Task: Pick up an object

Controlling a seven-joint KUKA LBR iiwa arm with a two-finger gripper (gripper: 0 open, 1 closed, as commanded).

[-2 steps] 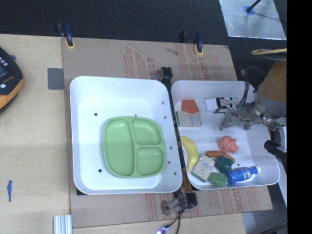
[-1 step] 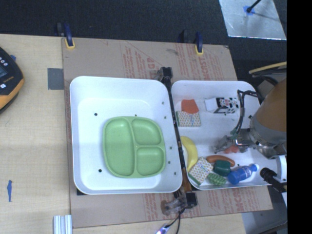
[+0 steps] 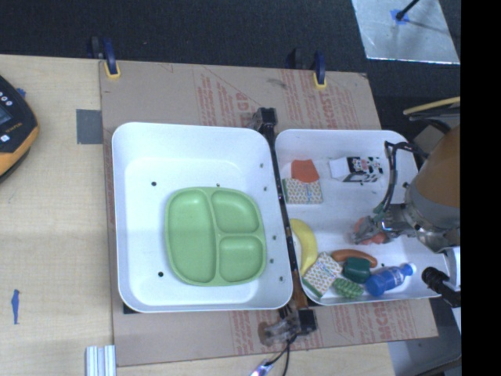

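The wide white left bin (image 3: 133, 210) bears a pale green plastic plate with three compartments (image 3: 215, 236), lying flat in its middle and well apart from the arm. The likelier objects to pick lie in the white right bin (image 3: 337, 137). A yellow banana (image 3: 307, 245) lies along its left wall. At the near edge a pale checkered packet (image 3: 322, 272), an orange-red sausage-shaped piece (image 3: 354, 255), a dark green round cap (image 3: 358, 269) and a blue plastic bottle (image 3: 387, 279) crowd together, touching or almost touching.

I judge that a grasp in this crowd may catch two things at once, or push one aside. The round bottle may also roll away or slip out.

The gripper (image 3: 374, 229) hangs low just beyond this group, toward the right wall. Whether it is apart or together I cannot tell. A small reddish blurred thing (image 3: 362, 229) sits at its tip. It is too unclear to name, or to say if it is held. The grey arm with orange band (image 3: 438, 186) covers the bin's right wall.
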